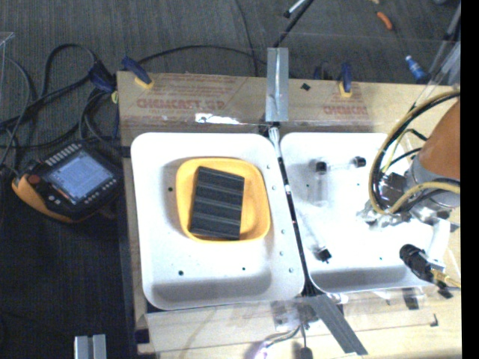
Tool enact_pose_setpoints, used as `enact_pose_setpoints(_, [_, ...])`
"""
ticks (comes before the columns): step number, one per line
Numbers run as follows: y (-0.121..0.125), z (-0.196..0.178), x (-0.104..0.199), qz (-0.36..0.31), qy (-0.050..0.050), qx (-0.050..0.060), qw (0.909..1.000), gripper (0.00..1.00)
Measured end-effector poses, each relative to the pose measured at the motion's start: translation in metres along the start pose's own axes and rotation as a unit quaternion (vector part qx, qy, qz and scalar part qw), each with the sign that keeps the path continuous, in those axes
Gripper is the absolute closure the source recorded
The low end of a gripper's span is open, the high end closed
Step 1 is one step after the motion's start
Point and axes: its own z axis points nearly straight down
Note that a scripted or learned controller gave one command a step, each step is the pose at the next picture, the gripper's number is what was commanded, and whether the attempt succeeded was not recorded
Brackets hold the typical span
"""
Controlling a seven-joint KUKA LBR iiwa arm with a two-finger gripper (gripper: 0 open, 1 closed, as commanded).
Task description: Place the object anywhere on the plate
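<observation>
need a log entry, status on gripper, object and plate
Gripper over right bin, fingers unclear. Dark ridged block lies on yellow plate, left bin. Nothing obstructing.

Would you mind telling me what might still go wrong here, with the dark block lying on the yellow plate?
1. The ridged dark block covers most of the yellow plate, with its lower edge close to the plate's rim, so a nudge could tip it off into the left bin.
2. The arm over the right bin trails looped cables, which might snag if it swings.
</observation>
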Motion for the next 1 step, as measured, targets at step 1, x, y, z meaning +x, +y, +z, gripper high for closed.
enact_pose_setpoints(1, [0.0000,0.0000,0.0000,0.000,0.000,0.000,1.0000,0.00])
